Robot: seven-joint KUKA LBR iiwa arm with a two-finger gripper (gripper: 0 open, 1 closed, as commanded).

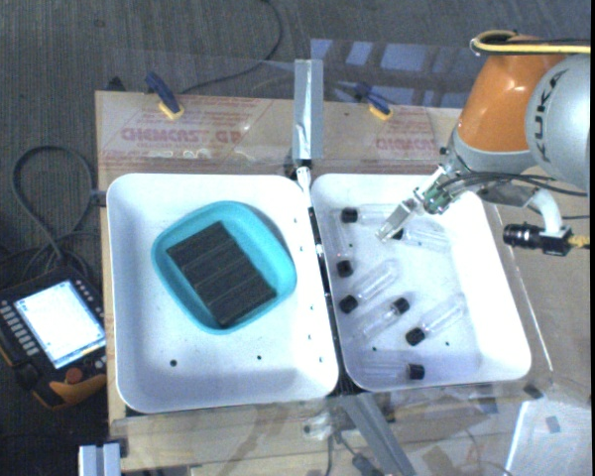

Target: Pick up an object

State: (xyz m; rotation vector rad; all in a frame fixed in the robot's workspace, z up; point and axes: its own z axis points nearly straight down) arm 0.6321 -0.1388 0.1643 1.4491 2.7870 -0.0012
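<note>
1. Two white bins are seen side by side on the surface (119,117); the left bin (139,355) carries a teal tray (174,241) with a dark ribbed block (221,272) laid in it.
2. Several clear vials with black caps are scattered in the right bin (506,350), all lying on their sides.
3. The pincer (391,228) is seen low over the upper part of the right bin, its tip beside a clear vial (421,234). How far it is parted cannot be told from this slant, and nothing is seen held in it.
4. The nearest vial is judged to be the likely target. Its long axis runs roughly left to right, tilted a little downward to the right; which end bears the cap cannot be made out.
5. Another vial (372,288), lower in the bin, lies on a diagonal, its cap toward the lower left.
6. For a good grasp, the pincer should be closed across the vial's narrow width, square to its long axis, near the middle of the body.
7. A rolling escape is to be expected from a smooth round tube, so the descent should be centred before closing.
</note>
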